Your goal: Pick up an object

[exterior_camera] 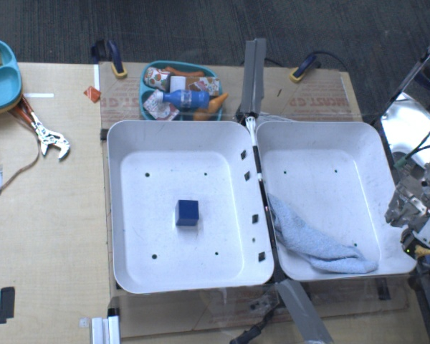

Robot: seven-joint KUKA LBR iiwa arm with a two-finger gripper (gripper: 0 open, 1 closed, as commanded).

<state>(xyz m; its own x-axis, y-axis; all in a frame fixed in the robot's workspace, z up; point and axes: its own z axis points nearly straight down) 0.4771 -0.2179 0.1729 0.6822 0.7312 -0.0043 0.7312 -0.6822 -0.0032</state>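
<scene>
White left bin (pixel 129 264) holds a squarish blue block (pixel 188 213), edges slightly askew; end effector state unclear.

A workshop bench: wrench (pixel 49 140), clamps (pixel 113 57), two white bins (pixel 122 192).

I saw the table (pixel 50 213) carrying two white bins (pixel 122 213) side by side, a teal tub (pixel 149 74) behind them, and a wrench (pixel 51 142) at the left.

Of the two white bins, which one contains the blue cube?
The left bin contains the blue cube, near its middle. The right bin holds a light blue cloth instead, bunched along its lower left side.
</scene>
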